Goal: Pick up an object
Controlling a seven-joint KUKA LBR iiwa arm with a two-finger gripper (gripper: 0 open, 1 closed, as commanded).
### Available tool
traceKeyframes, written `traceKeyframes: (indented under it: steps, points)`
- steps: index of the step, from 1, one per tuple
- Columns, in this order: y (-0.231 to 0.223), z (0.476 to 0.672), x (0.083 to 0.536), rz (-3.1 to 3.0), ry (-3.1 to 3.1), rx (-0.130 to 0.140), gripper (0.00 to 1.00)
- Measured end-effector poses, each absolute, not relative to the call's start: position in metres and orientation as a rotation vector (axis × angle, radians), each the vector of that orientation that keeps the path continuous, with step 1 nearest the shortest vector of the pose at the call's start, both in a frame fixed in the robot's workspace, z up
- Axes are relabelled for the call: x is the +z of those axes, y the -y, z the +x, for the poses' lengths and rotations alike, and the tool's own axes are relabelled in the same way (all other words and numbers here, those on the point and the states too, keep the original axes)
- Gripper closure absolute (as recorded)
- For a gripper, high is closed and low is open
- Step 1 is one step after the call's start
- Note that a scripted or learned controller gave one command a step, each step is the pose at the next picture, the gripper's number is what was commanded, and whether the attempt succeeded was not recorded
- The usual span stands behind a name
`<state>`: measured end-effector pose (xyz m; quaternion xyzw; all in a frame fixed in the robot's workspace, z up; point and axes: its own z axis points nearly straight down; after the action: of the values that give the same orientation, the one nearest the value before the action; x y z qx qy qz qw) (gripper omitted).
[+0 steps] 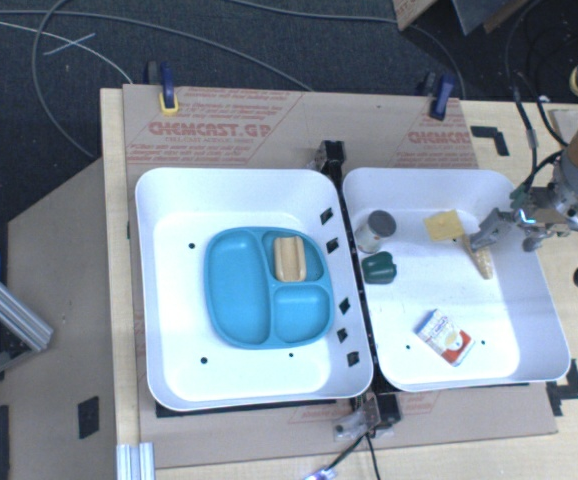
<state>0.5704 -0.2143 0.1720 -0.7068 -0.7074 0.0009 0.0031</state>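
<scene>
The end effector [496, 230] is seen at the right bin's [529, 353] far right edge, with a tan stick [483, 262] lying just below it, but whether it's apart or together can't be told from this angle, and nothing is visibly held. Other candidates are spread around the same bin: a yellow block [444, 226], a grey can [374, 229], a green piece [377, 266] and a small packet [444, 336]. Probably the stick is best gone for, approached straight down and closed across its narrow side so it isn't nudged away. In the left bin a blue tray [244, 293] is parked. "CHEMCAST GP" can be read on the surface [269, 128].
</scene>
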Motion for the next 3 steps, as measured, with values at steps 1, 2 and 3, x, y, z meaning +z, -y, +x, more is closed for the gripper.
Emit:
traceKeyframes:
  steps: [1,2,3]
  points:
    - [0.207,0.578,0.121,-2.215,2.219,0.003,0.0]
    - [0.206,0.577,0.083,-2.218,2.219,0.002,0.0]
    - [0.206,0.579,0.097,-2.22,2.223,-0.002,1.0]
